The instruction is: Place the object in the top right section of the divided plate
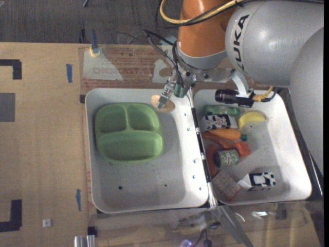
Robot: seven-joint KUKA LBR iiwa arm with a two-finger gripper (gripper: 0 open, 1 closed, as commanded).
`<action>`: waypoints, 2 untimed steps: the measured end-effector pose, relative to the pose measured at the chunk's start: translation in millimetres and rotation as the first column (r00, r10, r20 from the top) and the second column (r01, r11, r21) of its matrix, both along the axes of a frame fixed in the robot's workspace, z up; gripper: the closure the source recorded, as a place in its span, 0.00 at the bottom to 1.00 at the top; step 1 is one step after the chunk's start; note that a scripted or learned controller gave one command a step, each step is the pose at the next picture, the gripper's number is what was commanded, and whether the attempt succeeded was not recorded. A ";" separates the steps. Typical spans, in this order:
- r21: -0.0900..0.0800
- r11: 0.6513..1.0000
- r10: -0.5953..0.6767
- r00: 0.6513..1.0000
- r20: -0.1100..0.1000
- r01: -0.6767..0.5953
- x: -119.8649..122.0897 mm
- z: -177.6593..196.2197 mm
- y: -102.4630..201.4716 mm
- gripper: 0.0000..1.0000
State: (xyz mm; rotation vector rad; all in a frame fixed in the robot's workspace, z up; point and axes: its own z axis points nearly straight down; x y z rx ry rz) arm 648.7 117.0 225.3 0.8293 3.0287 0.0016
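The green divided plate (128,133) lies in the upper left part of the left bin (154,189), with two small sections along its far side and one wide section nearer the camera. My gripper (168,95) hangs at the far right corner of the left bin, just beyond the plate's top right section (144,118). A small tan round object (162,103) shows right under the gripper tip, beside the plate's corner. Whether it is held or resting on the bin floor is unclear.
The right bin (295,153) holds several items: a green bottle (222,110), a cow-print carton (218,121), a banana (251,119), a carrot (223,135), a can (226,157), a second carton (259,180) and a brown packet (226,184). The big arm body (257,30) overhangs the far right.
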 end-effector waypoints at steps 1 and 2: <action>0.000 0.997 -0.082 0.997 -0.001 0.082 -9.1 -32.2 -36.1 1.00; 0.001 0.992 0.125 0.992 0.006 -0.125 12.4 18.6 46.1 1.00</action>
